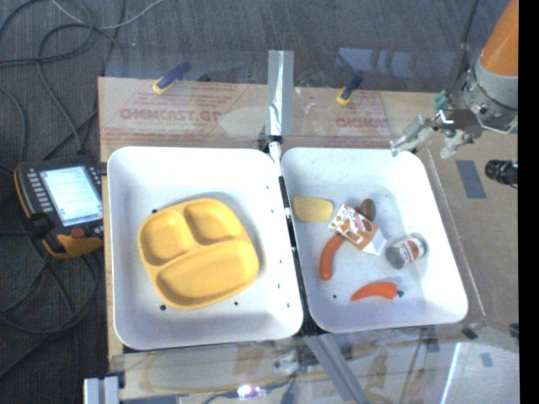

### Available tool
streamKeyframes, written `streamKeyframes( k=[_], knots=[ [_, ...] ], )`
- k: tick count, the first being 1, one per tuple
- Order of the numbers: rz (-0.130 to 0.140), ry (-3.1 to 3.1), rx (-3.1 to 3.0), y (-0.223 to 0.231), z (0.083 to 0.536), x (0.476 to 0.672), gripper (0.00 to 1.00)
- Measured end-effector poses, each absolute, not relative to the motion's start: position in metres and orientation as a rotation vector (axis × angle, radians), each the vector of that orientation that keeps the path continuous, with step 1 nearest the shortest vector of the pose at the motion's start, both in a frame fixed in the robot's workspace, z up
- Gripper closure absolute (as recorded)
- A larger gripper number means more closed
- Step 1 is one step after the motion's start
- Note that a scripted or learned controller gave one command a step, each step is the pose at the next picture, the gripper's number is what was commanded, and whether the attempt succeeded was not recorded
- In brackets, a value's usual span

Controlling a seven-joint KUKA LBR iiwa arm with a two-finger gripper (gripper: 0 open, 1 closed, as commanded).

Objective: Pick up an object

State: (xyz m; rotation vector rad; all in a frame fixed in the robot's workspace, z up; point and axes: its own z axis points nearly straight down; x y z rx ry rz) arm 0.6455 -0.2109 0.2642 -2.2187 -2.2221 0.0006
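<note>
Nearest to us in the right bin [438,225] lie the things to pick: a red pepper [373,291], a small can [406,250], an orange sausage [328,257] and a carton [354,226], loosely scattered so each can be reached. Farther, above the bin's back corner, the claw [428,133] hangs with fingers apart, holding nothing, the arm slanting in from the right.

The arm [504,49] hangs at upper right, its jaws spread empty.
</note>
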Motion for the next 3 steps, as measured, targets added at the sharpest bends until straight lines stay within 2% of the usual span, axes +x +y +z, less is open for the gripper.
streamKeyframes(
  k=[1,2,3],
  knots=[
    [0.004,-2.3,-2.138,-0.18,0.101,0.626,0.0],
    [0.001,-2.608,-1.771,-0.149,0.089,0.647,0.0],
    [-0.004,-2.629,-1.739,-0.149,0.09,0.578,0.0]
  ],
)
